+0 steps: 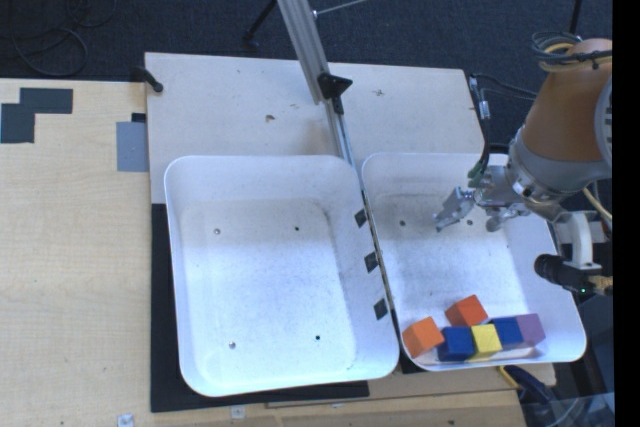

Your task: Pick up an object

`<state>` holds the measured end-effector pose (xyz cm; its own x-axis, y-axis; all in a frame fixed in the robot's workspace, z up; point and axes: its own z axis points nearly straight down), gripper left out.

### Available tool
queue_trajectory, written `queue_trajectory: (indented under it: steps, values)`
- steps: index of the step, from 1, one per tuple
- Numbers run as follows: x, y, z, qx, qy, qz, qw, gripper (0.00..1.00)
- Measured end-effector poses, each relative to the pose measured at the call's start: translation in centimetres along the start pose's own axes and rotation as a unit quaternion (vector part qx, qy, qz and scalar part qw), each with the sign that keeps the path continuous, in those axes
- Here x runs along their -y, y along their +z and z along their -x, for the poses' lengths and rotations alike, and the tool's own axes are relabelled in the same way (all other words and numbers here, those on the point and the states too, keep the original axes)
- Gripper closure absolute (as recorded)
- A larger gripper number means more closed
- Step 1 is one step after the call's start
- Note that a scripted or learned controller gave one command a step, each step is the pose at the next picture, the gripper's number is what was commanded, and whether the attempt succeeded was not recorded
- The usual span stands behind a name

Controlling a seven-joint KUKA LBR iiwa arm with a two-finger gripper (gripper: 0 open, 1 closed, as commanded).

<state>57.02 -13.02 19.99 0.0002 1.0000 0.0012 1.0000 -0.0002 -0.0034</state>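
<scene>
My gripper hangs over the right bin's far half, fingers apart, holding nothing. The blocks sit clustered at the bin's near edge, well apart from me toward the camera.

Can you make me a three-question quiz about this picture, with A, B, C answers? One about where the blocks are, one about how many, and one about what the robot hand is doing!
1. Where are the blocks?
A. In the left bin
B. In the right bin, near corner
C. On the bench

2. How many blocks are there?
A. Two
B. Four
C. Six

3. What is the gripper doing?
A. Hanging over the right bin, away from the blocks
B. Resting on the blocks
C. Reaching over the left bin

Answers:
1 B, the blocks huddle together at the right bin's near edge.
2 C, there are two orange, two blue, one yellow and one purple.
3 A, bare bin floor lies between it and the blocks.
</scene>
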Motion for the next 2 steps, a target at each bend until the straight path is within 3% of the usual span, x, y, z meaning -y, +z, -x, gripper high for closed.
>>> queue_trajectory:
  steps: [1,2]
  values:
    - [3.0,10.9,-0.4,0.000,0.001,0.002,1.0000,0.00]
    - [-3.3,10.8,-3.0,0.000,-0.002,0.003,1.0000,0.00]
